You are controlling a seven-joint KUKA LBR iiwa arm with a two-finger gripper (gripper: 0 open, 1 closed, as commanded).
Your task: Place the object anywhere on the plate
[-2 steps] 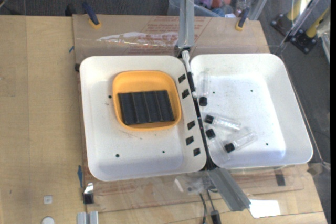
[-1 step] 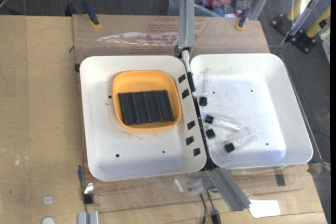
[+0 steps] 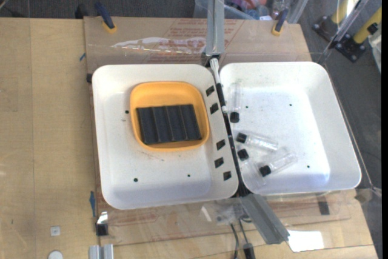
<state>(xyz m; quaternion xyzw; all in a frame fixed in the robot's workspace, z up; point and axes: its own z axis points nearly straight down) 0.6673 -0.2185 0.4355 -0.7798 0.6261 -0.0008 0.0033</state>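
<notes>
Left bin [image 3: 115,185]: wide bare floor around orange plate [image 3: 168,94]. Dark ridged block [image 3: 168,123] lies on plate, short of its rim. Right bin [image 3: 315,100]: three clear vials [image 3: 260,144] near divider, far side open.

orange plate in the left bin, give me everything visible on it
The orange plate is a shallow, rounded-square dish, plastic by its look, with a raised rim. It lies flat, right way up, in the upper middle of the left bin, resting on the bin floor. A dark ribbed rectangular block lies on its lower part, covering much of its floor and reaching the lower rim. Nothing else touches it; the clear vials lie in the right bin.
</notes>
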